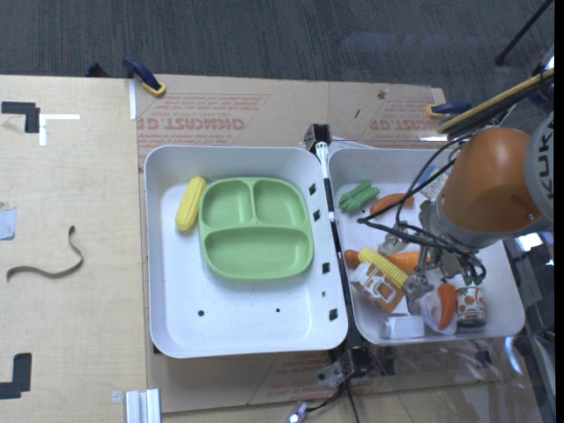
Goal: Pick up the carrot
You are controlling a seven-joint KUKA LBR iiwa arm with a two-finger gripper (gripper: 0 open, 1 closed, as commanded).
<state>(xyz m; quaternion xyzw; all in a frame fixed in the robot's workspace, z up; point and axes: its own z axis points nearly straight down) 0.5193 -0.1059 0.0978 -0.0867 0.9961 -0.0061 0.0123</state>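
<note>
right white bin (507, 324): carrot (388, 204) lies roughly crosswise; jaws (429, 282) state unclear.

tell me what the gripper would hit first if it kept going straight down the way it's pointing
Probably the clutter in the right bin. The gripper points down over an orange carrot, with a yellow corn cob and a snack carton right beside it. Depth is unclear from this slanted view, so which one comes first is uncertain.

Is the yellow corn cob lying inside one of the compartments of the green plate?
No, the corn cob lies on the floor of the left bin, beside the left edge of the green plate.
</note>
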